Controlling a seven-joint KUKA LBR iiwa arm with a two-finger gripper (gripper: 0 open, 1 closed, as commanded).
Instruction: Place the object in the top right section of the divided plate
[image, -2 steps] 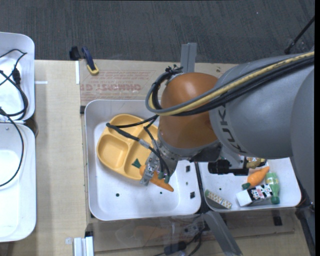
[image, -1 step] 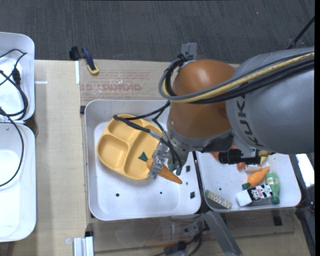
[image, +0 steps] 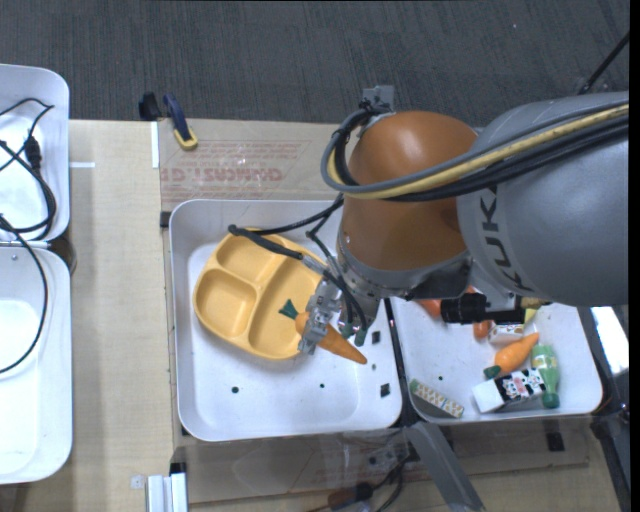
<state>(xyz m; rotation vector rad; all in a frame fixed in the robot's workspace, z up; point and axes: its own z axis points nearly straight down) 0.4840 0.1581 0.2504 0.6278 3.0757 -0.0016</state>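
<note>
A yellow divided plate lies in the left white bin. An orange toy carrot with a green top lies tilted across the plate's lower right rim, its tip pointing right over the bin floor. My gripper comes down from under the orange wrist band right over the carrot's middle. Its fingers are shut on the carrot and hide part of it.
The right bin holds a second carrot, a white bottle with a green cap, a small speckled bar and a red piece. A blue and yellow clamp sits behind the bins. White trays with black cables lie at far left.
</note>
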